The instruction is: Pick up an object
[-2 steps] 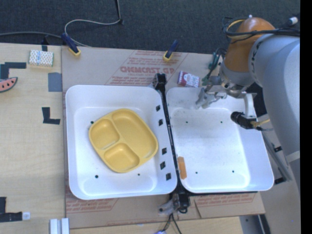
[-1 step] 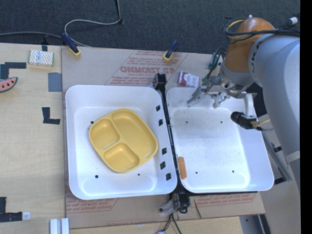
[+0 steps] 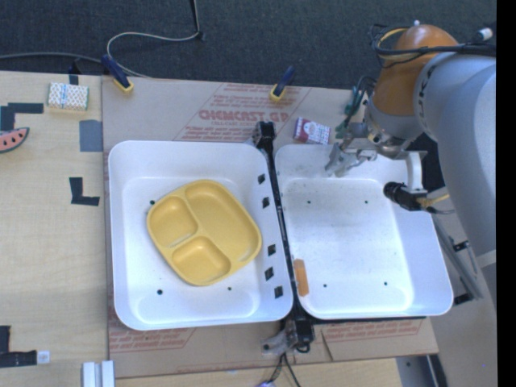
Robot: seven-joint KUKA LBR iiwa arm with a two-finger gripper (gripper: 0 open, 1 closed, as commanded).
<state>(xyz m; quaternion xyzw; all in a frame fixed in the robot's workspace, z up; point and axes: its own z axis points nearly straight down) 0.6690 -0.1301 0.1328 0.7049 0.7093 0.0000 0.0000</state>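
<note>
We locate the gripper at the right bin's far edge; its state cannot be determined. The orange object lies near-left, long axis near-far, against the divider.

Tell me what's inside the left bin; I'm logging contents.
The left bin holds one yellow divided tray, lying flat, its three compartments bare. Whatever is beneath the tray is covered and cannot be seen.

Dark carpet is lying beyond the pale wooden counter, a black cable is looping across it, and printed cardboard, held by blue-and-yellow clamps, is covering the counter under even light.
</note>
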